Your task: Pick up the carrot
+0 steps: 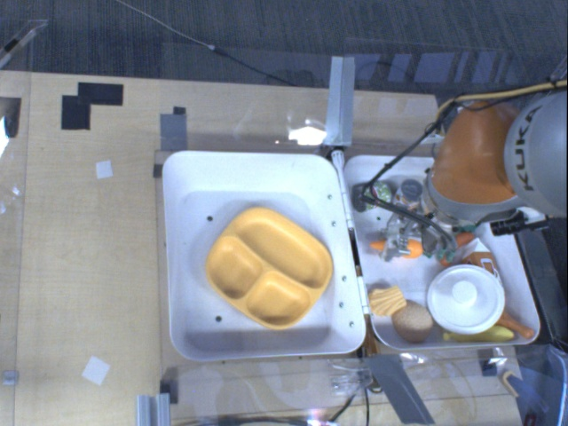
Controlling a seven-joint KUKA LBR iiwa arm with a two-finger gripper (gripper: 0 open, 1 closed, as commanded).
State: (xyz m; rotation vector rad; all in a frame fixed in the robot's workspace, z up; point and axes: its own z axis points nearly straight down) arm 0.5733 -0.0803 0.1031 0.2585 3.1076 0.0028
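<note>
The orange carrot [396, 249] lies in the upper middle of the right bin [529, 282], and part of it is hidden under the gripper. My gripper [406, 236] hangs directly over it, low in the bin, reaching in from the right below the arm's orange band [470, 153]. A further orange bit [462, 237] shows just right of the gripper. From this angle I cannot make out whether the carrot is held.
The left bin [186, 238] holds a yellow divided plate [269, 265]. In the right bin, a white bowl [464, 296], a ridged yellow piece [386, 302], a brown round item [413, 322] and a banana [479, 335] crowd the front.
</note>
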